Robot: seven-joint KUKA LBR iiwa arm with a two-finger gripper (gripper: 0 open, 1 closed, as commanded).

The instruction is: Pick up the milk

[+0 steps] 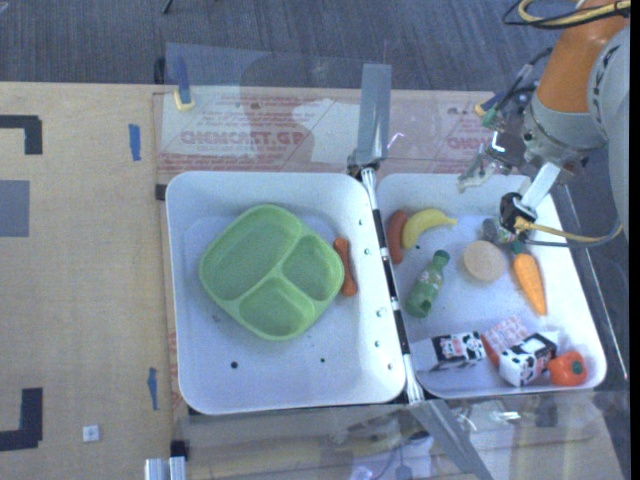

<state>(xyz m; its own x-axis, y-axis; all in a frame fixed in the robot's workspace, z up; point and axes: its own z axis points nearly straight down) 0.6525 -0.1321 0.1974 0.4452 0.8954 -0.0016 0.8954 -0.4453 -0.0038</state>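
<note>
The milk carton (527, 360) sat in the near corner of the right bin (590, 313). It was a small white box with black cow patches, its darker top tilted toward me. I judged it light, stiff and smooth-sided. It would probably slide or tip if nudged, so I would close across its two flat side walls, low on the body and away from the sloped top.

It was crowded. An orange round fruit (567, 368) touched its right side, a pink packet (505, 330) lay just behind it, and a second cow-print box (458, 349) lay on its side just to the left. I could not tell for certain which of the two boxes was meant.

Further back lay a carrot (529, 280), a tan bun (484, 261), a green bottle (427, 284) and a banana (427, 224).

The gripper (483, 168) hung over the bin's far edge, well apart from the carton. I could not tell whether the claw was released or clenched.
</note>
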